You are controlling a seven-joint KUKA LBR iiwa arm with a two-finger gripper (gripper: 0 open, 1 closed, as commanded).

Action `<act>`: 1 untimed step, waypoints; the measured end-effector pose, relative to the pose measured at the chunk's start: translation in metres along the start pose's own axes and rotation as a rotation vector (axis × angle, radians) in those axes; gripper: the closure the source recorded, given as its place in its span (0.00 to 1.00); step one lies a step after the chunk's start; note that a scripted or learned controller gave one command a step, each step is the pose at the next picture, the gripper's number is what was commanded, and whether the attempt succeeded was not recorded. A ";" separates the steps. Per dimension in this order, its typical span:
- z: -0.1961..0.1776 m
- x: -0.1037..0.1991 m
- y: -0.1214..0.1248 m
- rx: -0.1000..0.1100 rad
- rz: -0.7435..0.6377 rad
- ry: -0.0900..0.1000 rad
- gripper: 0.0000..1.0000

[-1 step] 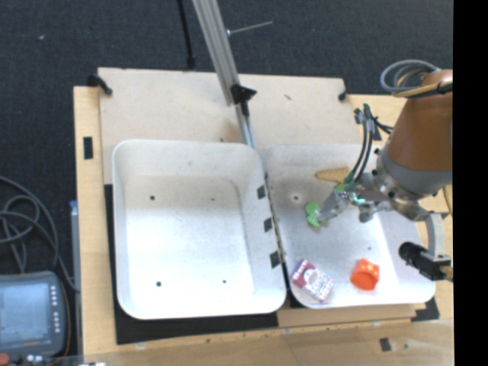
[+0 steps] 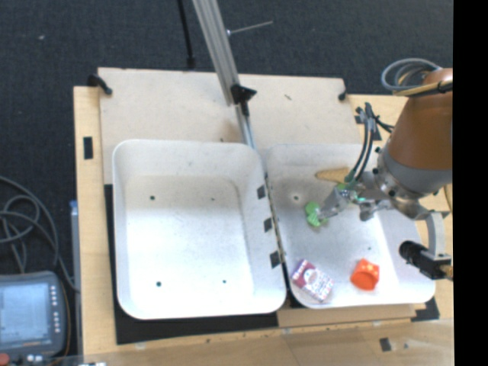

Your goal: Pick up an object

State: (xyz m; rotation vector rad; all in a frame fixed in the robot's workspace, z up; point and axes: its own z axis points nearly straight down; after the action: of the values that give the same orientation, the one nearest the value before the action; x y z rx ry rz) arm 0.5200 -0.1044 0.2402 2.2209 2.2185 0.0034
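In the right bin (image 2: 396,239) lie a small green object (image 2: 313,215), a tan wedge-shaped piece (image 2: 332,175), an orange cup (image 2: 365,274) and a pink-and-white packet (image 2: 312,280). My gripper (image 2: 332,204) reaches in from the right and hangs low over the bin, its tip right against the green object's right side. Whether it touches or holds the green object cannot be made out. The tan piece lies just behind the gripper, partly hidden by it.
The left bin (image 2: 122,204) sits beside the right one, sharing a middle wall (image 2: 268,212). A slanted metal pole (image 2: 221,48) rises from the back of the bench. Cables (image 2: 364,139) hang off the arm's wrist.
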 end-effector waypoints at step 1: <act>0.063 -0.004 0.002 0.008 0.000 -0.001 0.00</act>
State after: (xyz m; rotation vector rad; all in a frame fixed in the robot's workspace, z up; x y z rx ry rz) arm 0.5221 -0.1082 0.1777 2.2243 2.2218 -0.0060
